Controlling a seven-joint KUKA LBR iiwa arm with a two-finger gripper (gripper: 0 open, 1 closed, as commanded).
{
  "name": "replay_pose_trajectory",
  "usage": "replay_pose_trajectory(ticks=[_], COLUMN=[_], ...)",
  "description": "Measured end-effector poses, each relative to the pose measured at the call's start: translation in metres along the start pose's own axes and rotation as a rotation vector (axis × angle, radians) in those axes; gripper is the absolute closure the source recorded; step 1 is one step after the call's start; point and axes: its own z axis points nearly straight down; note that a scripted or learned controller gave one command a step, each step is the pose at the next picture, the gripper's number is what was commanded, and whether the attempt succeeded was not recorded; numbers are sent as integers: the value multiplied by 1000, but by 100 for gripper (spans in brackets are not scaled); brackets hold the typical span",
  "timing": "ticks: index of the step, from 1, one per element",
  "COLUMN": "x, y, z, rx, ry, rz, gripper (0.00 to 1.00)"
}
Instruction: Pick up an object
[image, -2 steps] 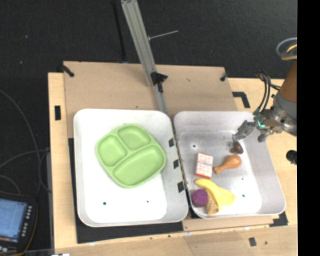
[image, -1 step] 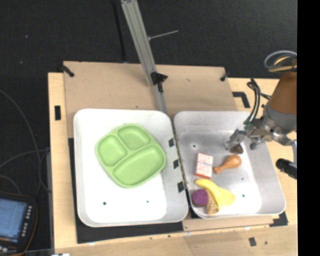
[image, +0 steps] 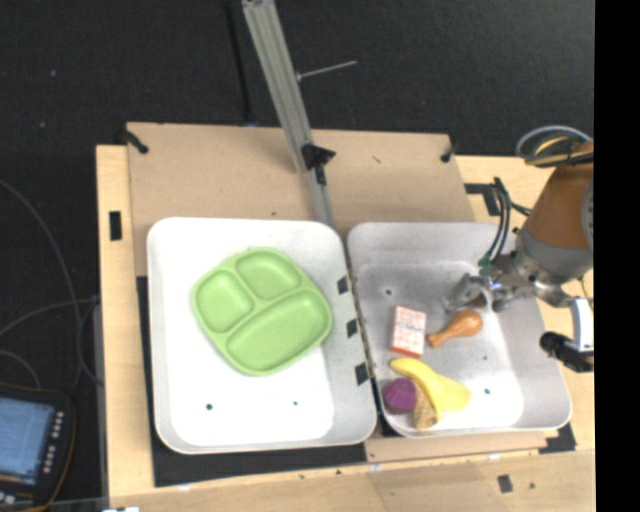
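A big flat bench made of light brown wood (image: 420, 180) fills the middle. A second sheet of brown board lies on top of it, with small black clips at its far corners. The floor around the bench is a dark black carpet (image: 120, 60). Thin grey cables (image: 50, 260) curl over the floor on the left side. A long silver metal pole (image: 285, 90) leans up from the middle of the bench toward the top. A thin grey rod sticks out beside it. In the bottom left corner sits a small dark box with a blue glowing screen (image: 30, 435). The light is soft and even.
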Motion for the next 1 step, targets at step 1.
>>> replay_pose_trajectory(ticks=[1], x=[-1], y=[0], z=[19], rx=[-2], ry=[0], rz=[0], gripper=[0])
